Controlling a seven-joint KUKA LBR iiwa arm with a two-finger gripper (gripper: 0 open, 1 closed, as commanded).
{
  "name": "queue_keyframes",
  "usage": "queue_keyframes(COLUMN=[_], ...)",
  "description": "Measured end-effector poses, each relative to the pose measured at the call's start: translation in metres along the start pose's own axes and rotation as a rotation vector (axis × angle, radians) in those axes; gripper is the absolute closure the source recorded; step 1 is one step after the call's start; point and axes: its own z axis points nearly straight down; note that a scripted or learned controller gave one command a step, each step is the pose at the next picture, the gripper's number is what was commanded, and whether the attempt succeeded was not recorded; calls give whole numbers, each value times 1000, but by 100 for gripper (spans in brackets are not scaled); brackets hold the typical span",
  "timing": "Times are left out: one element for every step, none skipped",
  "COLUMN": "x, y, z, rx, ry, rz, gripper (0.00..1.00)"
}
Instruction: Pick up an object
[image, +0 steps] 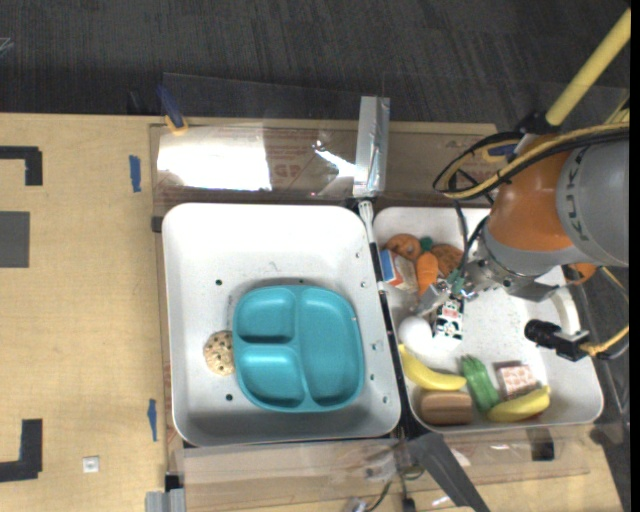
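where tool (452, 292) hangs, black-and-white toy (449, 320)

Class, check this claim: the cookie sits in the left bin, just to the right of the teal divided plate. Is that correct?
Not quite. The camera view shows the cookie in the left bin, but just to the left of the teal divided plate, touching its edge.

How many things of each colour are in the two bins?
Teal: 1, plate
Tan: 1, cookie
Yellow: 2, bananas
Orange: 1, carrot
White: 1, egg
Green: 1, cucumber
Brown: 1, sausage
Black and white: 1, cow toy
Total: 9 that I can tell apart.
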Motion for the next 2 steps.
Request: queue_keyframes(x=[-1,75], y=[2,65], z=[-11,-98], rx=[-5,2], ry=[-2,2], rz=[1,301], gripper=[100,100])
